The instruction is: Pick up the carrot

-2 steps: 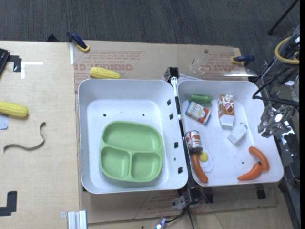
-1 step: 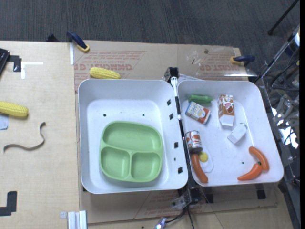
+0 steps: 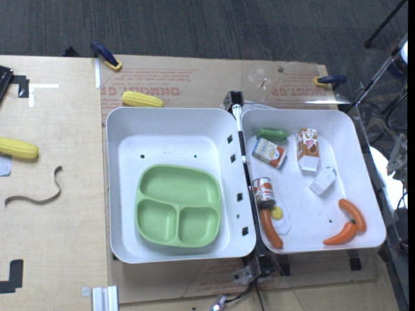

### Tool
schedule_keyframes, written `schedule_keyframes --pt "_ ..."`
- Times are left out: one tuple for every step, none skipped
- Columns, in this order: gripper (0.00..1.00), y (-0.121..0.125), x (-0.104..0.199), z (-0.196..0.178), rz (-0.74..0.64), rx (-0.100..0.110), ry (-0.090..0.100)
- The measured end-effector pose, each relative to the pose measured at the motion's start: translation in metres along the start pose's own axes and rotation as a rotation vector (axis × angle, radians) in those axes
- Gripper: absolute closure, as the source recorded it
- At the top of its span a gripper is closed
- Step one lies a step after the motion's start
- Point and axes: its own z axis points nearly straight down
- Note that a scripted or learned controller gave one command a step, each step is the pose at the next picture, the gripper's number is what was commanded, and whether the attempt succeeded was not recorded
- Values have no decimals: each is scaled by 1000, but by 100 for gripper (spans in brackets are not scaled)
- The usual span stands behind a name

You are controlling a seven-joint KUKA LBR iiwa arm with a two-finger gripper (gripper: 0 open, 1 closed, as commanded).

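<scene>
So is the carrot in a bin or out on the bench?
In. The carrot lies flat on the floor of the right bin, along its left wall near the front corner, just below the can.

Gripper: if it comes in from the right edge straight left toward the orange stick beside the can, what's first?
Likely the right bin's rim, then the curved orange piece near it; both lie before the stick. Height is unclear, so it might pass over both.
</scene>
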Motion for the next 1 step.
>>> schedule_keyframes --pt "100 54 -57 59 -8 -3 1"
